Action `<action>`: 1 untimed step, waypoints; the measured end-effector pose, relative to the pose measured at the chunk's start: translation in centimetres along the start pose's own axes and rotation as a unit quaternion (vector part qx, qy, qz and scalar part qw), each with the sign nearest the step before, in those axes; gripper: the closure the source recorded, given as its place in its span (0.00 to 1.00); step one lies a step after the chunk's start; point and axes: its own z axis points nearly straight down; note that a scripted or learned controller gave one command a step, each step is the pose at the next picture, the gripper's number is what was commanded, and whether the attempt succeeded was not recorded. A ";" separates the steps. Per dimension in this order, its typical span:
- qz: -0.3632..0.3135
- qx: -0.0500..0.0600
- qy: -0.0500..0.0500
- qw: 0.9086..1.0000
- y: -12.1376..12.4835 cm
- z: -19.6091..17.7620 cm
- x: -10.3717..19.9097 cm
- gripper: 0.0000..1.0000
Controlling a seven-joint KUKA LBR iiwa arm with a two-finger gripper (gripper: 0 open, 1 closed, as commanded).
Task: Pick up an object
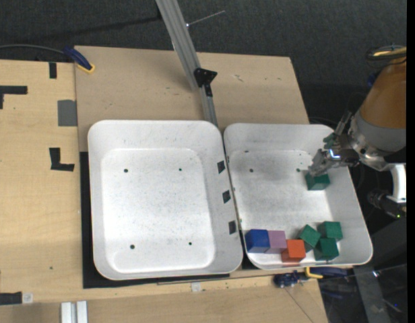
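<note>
My gripper (321,167) reaches into the right bin (275,147) from the right, near that bin's right wall. A green block (318,182) lies directly under the gripper's tip and touches or overlaps it. Whether the block is gripped or just resting on the bin floor is unclear from this angle. Along the bin's front wall sit a blue block (257,239), a pale purple block (277,239), an orange block (295,249) and three more green blocks (325,239), all well away from the gripper.
The left bin (153,200) lies beside the right one, sharing a raised middle rim. A slanted metal pole (184,39) rises behind the bins. The arm's orange-and-grey wrist (386,110) hangs over the right bin's far-right edge.
</note>
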 end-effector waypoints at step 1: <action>0.000 0.000 0.000 1.000 0.1 -4.1 0.0 1.00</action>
